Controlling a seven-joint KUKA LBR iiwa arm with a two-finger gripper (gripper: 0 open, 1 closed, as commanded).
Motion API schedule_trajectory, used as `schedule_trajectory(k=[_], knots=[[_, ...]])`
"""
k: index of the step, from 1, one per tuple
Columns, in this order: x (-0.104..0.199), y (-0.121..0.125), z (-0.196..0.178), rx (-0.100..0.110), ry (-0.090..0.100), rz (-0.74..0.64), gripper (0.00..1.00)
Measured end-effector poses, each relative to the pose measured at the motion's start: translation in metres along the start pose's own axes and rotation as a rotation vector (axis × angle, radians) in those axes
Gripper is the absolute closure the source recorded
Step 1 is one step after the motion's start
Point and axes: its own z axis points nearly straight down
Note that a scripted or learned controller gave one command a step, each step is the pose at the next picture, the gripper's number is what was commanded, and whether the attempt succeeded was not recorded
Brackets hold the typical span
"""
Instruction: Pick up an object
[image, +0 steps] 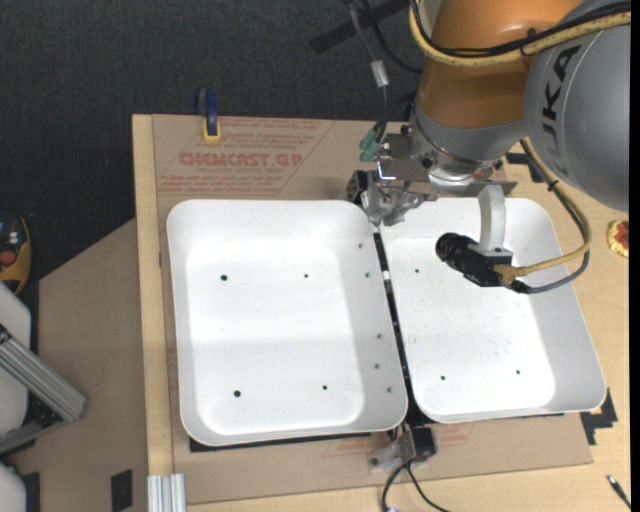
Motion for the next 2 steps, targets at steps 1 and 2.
schedule_trajectory(k=[1,2], knots=[[-0.011,-0.017,-0.016,0.001,0.0,-0.001,1.0],[-0.028,-0.031,-0.029,0.003,0.0,0.0,1.0]])
